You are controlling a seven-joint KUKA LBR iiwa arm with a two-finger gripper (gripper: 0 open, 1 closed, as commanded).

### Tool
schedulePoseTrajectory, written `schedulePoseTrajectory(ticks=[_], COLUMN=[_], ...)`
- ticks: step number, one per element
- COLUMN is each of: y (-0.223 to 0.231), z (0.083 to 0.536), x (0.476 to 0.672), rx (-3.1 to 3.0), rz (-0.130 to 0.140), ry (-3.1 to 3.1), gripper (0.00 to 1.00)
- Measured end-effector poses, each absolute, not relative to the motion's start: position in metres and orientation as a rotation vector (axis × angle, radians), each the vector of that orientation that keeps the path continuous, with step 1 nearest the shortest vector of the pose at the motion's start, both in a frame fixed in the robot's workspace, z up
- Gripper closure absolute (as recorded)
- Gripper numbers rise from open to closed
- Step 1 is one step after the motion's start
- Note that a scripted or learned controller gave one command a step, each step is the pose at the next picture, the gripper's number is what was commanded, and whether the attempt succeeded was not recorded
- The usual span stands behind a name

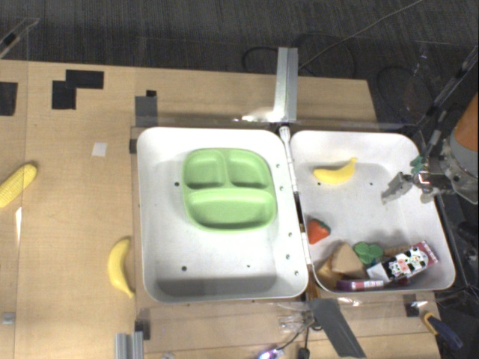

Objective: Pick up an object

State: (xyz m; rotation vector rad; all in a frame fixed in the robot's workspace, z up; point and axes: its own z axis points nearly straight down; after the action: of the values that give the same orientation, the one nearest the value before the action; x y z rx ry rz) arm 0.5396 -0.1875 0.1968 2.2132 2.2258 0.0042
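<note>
The claw [400, 187] hangs over the right bin's [374, 144] right side, how far open I cannot tell, gripping nothing visible, with the banana [334, 173] lying apart to its left.

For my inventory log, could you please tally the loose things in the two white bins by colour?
Green: 2, the divided plate in the left bin and a small green item in the right bin.
Yellow: 1, the banana.
Red: 1, the strawberry-like piece.
Tan: 1, the wedge.
Black and white: 1, the carton.
Total: 6
</note>
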Motion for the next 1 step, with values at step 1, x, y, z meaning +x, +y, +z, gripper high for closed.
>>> schedulePoseTrajectory(ticks=[1], y=[-0.1711], z=[0.1531], x=[0.5497], rx=[2.257], rz=[0.003], ry=[2.182], gripper=[0.00])
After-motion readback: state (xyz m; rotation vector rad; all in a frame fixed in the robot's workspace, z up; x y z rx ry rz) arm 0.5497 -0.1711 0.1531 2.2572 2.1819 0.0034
